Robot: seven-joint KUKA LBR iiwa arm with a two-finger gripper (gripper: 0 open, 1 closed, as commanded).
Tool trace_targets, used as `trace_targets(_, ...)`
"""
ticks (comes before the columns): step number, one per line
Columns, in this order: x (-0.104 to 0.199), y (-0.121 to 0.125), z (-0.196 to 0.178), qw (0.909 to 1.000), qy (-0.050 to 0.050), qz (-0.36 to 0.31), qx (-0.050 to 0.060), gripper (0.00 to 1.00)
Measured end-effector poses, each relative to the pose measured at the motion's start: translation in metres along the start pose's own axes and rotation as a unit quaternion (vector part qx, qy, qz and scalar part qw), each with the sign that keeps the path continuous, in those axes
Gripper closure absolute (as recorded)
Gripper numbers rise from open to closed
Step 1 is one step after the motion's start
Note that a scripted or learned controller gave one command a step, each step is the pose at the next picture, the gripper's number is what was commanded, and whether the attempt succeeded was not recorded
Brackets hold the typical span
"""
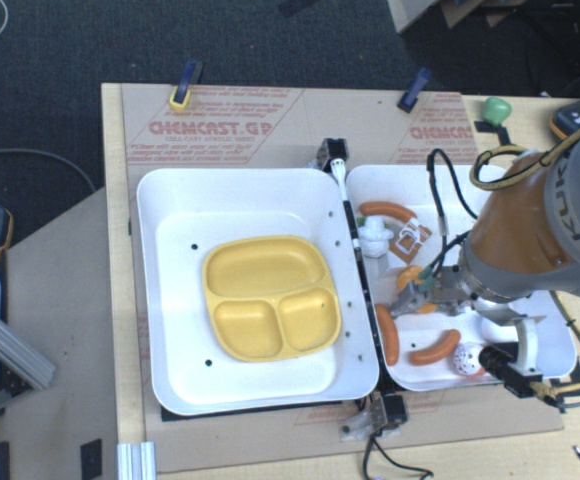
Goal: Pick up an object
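Observation:
The right bin (pixel 370 180) holds several small items. An orange sausage (pixel 387 210) lies near its far wall, with a white figure (pixel 373 236) and an orange-and-white patterned block (pixel 408 240) just in front of it. Along the left wall lies a red sausage (pixel 387 334), and a third sausage (pixel 435 348) sits beside a speckled white ball (pixel 465 360) near the front. My gripper (pixel 422 291) is low in the middle of this bin, over a small orange piece (pixel 408 278) that is partly hidden. The grey arm covers the bin's right half.
The left bin (pixel 160 268) holds a yellow divided plate (pixel 270 296). A black clamp bar (pixel 355 258) runs between the bins. Black cables loop above the arm, and a green knob (pixel 496 110) stands on the bench at the far right.

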State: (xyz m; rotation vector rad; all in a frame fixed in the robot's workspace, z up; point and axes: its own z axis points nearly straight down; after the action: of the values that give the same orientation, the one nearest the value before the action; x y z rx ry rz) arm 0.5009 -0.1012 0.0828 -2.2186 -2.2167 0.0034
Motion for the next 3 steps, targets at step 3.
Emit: trace_targets(3,0.003,0.003,-0.119,1.0,-0.002,-0.001,-0.006,1.0)
